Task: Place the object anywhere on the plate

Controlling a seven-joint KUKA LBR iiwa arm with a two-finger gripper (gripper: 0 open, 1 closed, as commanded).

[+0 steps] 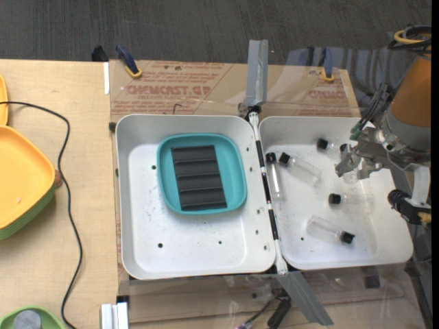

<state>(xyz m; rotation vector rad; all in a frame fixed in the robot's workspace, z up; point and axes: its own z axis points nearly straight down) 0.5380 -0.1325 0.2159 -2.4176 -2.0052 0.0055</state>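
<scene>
Two white bins point(130, 184) side by side on cardboard sheet point(178, 88). Wooden bench point(62, 204) to left. Yellow dish point(20, 184) at left edge, black cable point(67, 184) trailing beside it. Blue clamps point(128, 60) at cardboard's far edge.

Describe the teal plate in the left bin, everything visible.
The teal plate is a rounded rectangle with a raised rim, smooth and plastic-looking. It lies flat in the left bin, toward the far side and nearer the divider. A dark ribbed insert of four parallel ridges fills its middle. The hand is apart, over the right bin.
</scene>
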